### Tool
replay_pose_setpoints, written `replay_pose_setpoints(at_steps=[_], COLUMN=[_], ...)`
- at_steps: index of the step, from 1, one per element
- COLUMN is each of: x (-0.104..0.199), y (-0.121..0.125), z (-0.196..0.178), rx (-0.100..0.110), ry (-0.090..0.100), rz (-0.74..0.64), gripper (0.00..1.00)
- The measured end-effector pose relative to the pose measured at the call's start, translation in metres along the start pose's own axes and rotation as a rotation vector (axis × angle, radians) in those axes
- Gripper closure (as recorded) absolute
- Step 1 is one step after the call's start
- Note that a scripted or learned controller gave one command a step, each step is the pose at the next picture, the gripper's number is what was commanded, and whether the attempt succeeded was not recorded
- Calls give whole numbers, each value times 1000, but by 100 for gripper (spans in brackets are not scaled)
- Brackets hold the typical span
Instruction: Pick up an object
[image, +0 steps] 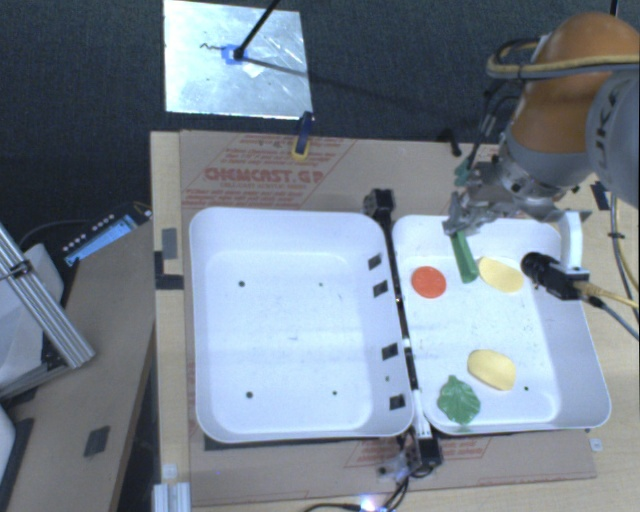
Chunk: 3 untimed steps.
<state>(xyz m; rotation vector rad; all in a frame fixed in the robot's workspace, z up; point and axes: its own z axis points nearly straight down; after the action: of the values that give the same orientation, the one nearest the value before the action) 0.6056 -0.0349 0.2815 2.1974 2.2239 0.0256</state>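
My gripper (462, 228) hangs over the back of the right bin (585, 390), shut on the top end of a narrow green stick (466, 262) that slants down from its fingers. In the same bin lie a flat orange-red disc (430, 282) just left of the stick and a pale yellow piece (500, 274) just right of it. Nearer the front sit a yellow lump (492, 369) and a green leafy piece (459, 399).
The left bin (215, 330) adjoins the right one along a black clipped divider (395, 310). A black fitting with a cable (552, 274) sticks in at the right bin's far right side. A shiny metal sheet (235, 60) lies behind the bench.
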Motion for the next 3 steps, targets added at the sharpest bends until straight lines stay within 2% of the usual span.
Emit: replay_pose_setpoints(at_steps=[1,2,3], x=[59,61,262], y=[-31,-29,-79], z=[-64,-18,69], rx=[15,24,29], ry=[2,-1,5], rz=[1,9,-8], gripper=[100,100,100])
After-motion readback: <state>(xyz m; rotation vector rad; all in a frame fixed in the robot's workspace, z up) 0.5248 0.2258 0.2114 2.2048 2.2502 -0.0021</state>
